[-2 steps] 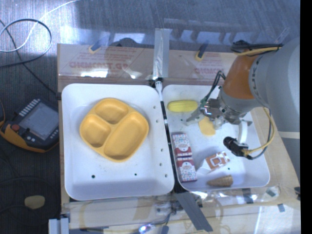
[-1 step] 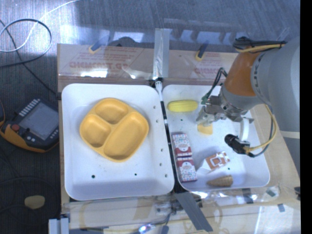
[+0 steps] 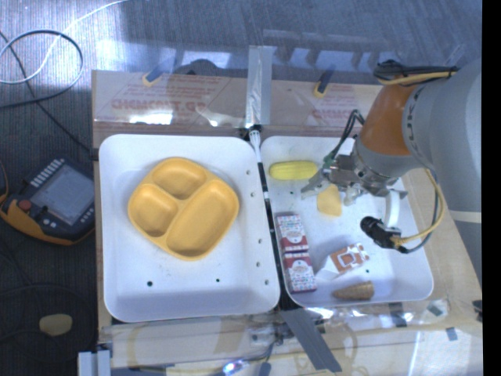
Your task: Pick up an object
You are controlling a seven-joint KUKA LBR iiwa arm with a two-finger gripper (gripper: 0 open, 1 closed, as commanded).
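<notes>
— So, has it picked anything up? From where I stand, looking down on the bench, the arm reaches in from the right and its gripper is down over the right bin, near the far end.

— I wouldn't say so. The pale yellow wedge sits right under the tool, touching it or close to it, but I can't make out whether it is between anything or just lying on the bin floor. It looks to me like the reach is made and the lift is all left to do.

— And the claw itself, open or closed?

— Honestly, I cannot tell. The wrist and bracket hide that part.

— What else is in that bin?

— A yellow corn cob lies just beside the gripper, toward the divider. Along the divider edge there is a red and white box, lengthwise. Nearer us, a small orange and white packet, and past it at the near rim a brown lump, maybe a bread roll. A black cable end hangs off the arm over the middle of the bin.

— And the left bin?

— Just the yellow divided plate, three compartments, nothing in them that I can see. It sits well apart from the arm.

— So which thing is it going for?

— My guess is the wedge, since it is nearest, but the corn is close enough to get bumped.
</notes>
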